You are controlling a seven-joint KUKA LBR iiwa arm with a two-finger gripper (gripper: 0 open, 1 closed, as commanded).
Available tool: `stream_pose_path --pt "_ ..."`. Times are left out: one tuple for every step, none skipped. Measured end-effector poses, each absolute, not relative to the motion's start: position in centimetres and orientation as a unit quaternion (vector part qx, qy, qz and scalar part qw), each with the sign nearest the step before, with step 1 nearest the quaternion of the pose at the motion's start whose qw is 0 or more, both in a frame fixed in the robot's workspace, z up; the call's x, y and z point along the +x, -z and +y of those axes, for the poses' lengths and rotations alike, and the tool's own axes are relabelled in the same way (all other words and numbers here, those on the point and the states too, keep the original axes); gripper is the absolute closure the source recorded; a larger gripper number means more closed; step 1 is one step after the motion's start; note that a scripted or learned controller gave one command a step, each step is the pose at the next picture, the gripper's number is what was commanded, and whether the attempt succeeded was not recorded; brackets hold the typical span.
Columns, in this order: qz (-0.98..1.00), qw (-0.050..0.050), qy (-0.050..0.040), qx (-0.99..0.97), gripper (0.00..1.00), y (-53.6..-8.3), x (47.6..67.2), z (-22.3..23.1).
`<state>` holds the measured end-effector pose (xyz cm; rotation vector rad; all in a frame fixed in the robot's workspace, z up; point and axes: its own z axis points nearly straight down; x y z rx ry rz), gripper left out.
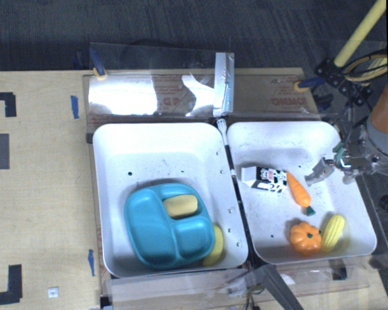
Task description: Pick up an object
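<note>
The right bin [269,137] holds a small black-and-white box [270,178] near its middle and an orange carrot [299,191] just right of the box. An orange pumpkin [305,237] and a yellow corn cob [333,231] lie side by side at the front right. My gripper [323,167] reaches in from the right edge of this bin. It sits just up and right of the carrot's top end, and I see nothing held in it.
In the left bin [149,143] a blue divided plate [165,231] carries a yellow piece [182,205]. Another yellow item [216,244] peeks out at the plate's front right. A clear plastic panel [153,89] stands behind the bins, and cables [362,66] hang at the back right.
</note>
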<state>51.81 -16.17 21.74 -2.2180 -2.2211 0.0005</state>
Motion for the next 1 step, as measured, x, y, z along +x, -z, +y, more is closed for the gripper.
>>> stream_pose_path --pt "-0.704 -0.001 0.0002 -0.71 0.0 -10.97 54.72 -17.45"
